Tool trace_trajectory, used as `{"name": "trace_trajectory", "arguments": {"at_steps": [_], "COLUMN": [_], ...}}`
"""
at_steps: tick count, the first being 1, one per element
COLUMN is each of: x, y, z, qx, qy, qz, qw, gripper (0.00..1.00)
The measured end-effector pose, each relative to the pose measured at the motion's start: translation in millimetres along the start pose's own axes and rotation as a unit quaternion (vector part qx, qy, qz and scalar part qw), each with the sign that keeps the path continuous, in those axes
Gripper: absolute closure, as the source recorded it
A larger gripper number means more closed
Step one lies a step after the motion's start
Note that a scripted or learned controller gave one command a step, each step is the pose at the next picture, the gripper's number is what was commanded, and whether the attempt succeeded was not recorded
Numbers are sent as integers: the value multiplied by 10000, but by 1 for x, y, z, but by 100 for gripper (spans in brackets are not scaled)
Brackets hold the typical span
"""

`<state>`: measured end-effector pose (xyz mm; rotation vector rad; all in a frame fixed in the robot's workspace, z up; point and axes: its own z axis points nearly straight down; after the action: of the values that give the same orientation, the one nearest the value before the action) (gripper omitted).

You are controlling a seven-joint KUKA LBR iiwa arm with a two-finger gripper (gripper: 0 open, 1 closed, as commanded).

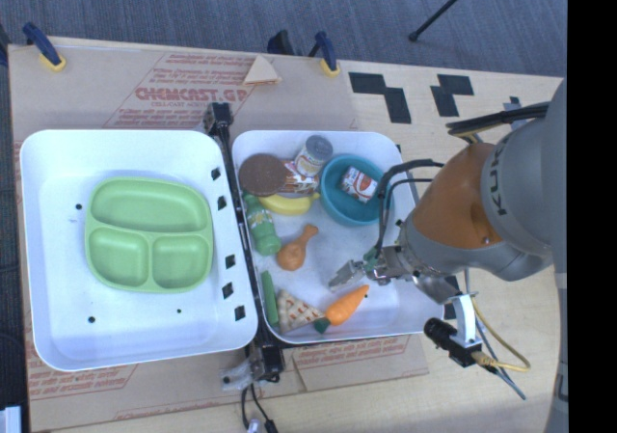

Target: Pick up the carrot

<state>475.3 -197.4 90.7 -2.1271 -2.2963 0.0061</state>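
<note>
Carrot (345, 307): lying in the right bin (386, 327) near its near wall, tilted, green top toward the left, orange body pointing up to the right.
Pincer (349, 273): down inside the right bin, just above and beside the carrot's right end; nothing between its fingers, and how far apart they stand I cannot tell.
Arm (482, 209): grey with the orange band, reaching in from the right over the bin's right edge.
Neighbours: a sandwich wedge (297, 311) just left of the carrot; a drumstick (296, 248) farther up; a banana (285, 202), a brown disc (263, 174), a jar (312, 156) and a blue bowl (349, 192) along the far side.
Left bin (48, 229): holds a green divided plate (149, 233).
Table (318, 98): covered with cardboard under both bins.
</note>
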Motion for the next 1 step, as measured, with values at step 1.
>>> {"name": "trace_trajectory", "arguments": {"at_steps": [1], "x": [1], "y": [0], "z": [-10], "qx": [24], "qy": [17], "qz": [-48], "qw": [10000], "gripper": [100]}}
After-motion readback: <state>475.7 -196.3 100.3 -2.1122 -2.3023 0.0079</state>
